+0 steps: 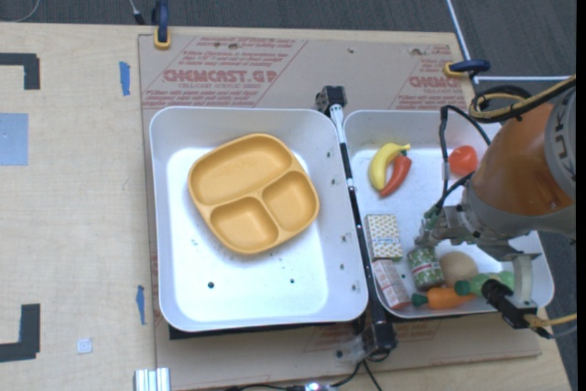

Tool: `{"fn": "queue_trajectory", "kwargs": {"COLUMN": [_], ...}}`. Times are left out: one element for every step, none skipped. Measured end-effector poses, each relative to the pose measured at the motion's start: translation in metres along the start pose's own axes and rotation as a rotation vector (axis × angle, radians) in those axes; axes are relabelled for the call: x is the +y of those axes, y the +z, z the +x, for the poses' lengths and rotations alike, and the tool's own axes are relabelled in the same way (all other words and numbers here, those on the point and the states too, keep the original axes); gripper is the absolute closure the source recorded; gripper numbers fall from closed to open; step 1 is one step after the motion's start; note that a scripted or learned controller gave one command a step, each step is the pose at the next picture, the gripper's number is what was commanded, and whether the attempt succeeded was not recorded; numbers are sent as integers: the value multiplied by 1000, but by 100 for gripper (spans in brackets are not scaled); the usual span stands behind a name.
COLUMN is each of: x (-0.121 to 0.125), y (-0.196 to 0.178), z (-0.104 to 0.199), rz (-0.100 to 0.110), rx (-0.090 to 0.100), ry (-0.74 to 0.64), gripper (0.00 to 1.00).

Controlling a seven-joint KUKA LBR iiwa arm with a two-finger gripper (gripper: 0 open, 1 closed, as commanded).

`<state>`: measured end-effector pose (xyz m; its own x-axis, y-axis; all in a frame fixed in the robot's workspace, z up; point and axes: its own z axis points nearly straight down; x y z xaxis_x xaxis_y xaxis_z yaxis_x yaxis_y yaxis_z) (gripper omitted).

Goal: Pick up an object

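The right bin (pixel 414 117) holds several toy foods. A yellow banana (pixel 384 162) and a red pepper (pixel 398 176) lie at the back, beside an orange-red round piece (pixel 463 158). A patterned cracker box (pixel 383 235) and a red-and-white packet (pixel 390 284) lie along the bin's left wall. A green can (pixel 424 270), a beige potato-like lump (pixel 459 266), a carrot (pixel 441 298) and a green piece (pixel 476 285) crowd the front. My gripper (pixel 431 236) hangs low over the bin, just above the green can and next to the cracker box. The wrist hides what lies between its tips.
The left bin (pixel 261 293) holds a yellow three-part plate (pixel 254 192). A black clip (pixel 330 96) sits at the back between the bins. The arm's orange band (pixel 524 169) covers the right bin's right side. Cables loop above the arm.
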<state>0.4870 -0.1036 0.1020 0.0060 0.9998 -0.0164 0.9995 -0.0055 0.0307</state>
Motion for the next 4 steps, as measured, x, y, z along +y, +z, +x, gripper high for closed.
{"fn": "queue_trajectory", "kwargs": {"x": [-5, -5, 0, 2], "y": [-84, -84, -4, -13], "z": [63, 63, -10, -11], "rz": [29, 29, 16, 12], "rx": [17, 17, 11, 10], "ry": [-8, -6, -6, -5], "gripper": [100, 0, 0, 100]}}
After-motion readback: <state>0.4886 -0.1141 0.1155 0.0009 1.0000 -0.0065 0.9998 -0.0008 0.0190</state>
